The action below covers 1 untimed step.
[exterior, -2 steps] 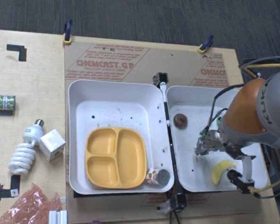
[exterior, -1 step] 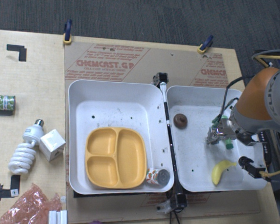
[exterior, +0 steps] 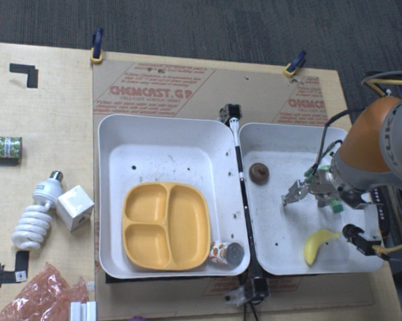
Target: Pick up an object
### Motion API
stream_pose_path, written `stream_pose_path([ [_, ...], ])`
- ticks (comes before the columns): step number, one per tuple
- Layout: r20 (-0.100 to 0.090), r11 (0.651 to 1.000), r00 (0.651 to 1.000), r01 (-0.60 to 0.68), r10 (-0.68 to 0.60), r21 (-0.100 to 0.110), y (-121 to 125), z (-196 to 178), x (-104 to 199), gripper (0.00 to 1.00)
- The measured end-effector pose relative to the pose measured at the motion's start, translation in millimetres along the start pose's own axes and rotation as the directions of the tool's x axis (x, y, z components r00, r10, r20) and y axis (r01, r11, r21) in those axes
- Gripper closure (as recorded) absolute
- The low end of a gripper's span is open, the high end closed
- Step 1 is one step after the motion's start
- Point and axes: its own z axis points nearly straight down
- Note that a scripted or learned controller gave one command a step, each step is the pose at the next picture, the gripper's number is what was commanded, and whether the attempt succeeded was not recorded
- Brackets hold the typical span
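Grey metal with an orange band, the arm comes in from the right and sets its gripper [exterior: 292,197] low over the floor of the right bin [exterior: 272,225]. The gripper's tip is small and blurred against the white, so I cannot tell how wide it stands or whether it has hold of anything.

Up and to the left of the gripper, apart from it, a brown round object [exterior: 259,172] sits near the bin's inner wall; what it is cannot be made out. Below the gripper and slightly to its right lies a yellow banana [exterior: 316,245], also apart from it, its upper end close under the wrist hardware.

Well to the gripper's left, across the divide, the left bin [exterior: 119,159] holds a yellow divided plate [exterior: 166,225]. A small can [exterior: 226,253] lies in that bin's near right corner, touching or just beside the plate; its label is unreadable.
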Motion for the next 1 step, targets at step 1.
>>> stream_pose_path([
  [1,0.001,1.000,1.000,0.002,-0.002,-0.002,0.8,-10.0,-0.4,1.00],
])
